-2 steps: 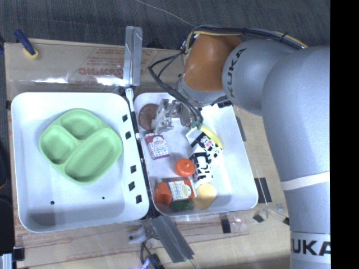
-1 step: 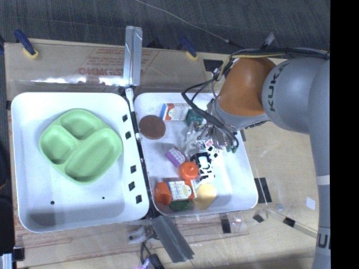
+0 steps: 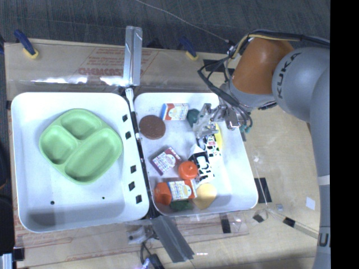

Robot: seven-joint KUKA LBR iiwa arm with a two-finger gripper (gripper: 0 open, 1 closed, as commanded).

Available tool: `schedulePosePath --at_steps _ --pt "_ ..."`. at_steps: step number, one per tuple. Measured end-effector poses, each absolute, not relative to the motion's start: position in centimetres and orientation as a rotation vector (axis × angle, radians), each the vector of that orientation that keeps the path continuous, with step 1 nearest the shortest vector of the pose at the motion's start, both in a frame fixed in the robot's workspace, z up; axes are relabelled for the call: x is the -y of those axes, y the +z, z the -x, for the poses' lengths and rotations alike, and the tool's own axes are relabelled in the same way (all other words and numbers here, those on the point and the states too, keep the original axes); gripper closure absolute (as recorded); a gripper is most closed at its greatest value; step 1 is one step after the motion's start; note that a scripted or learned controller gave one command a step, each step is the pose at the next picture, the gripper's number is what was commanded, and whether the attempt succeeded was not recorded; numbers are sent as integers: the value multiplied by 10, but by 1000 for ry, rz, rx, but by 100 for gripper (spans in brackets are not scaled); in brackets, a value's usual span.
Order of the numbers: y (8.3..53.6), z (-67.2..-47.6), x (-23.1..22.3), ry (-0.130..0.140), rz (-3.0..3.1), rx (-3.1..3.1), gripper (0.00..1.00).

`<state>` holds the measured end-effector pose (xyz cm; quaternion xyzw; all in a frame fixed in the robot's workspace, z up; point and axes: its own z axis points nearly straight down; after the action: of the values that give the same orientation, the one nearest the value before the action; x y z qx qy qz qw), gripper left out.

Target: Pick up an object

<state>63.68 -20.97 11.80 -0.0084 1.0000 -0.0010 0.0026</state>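
The right bin (image 3: 238,167) holds several small objects: a brown round disc (image 3: 152,126), a small carton (image 3: 175,112), a dark green item (image 3: 193,116), a pink-and-white packet (image 3: 165,161), an orange piece (image 3: 188,170), an orange-capped bottle (image 3: 174,191), a yellow fruit (image 3: 206,193) and a black-and-white patterned carton (image 3: 205,157). My gripper (image 3: 205,123) hangs low in the bin's upper right part, just right of the green item and above the patterned carton. I see nothing between its fingers.
The left bin (image 3: 28,195) holds a green divided plate (image 3: 81,144). A metal bar (image 3: 133,58) stands at the divider between the bins. The arm's orange band (image 3: 259,66) and cables overhang the right bin's far right corner.
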Motion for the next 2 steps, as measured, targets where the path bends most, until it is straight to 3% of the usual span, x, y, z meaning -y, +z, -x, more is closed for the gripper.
schedulePosePath --at_steps 1,2 --pt "99 -659 154 1 -120 -3136 100" --pt "133 -635 211 -5 94 -3135 100"
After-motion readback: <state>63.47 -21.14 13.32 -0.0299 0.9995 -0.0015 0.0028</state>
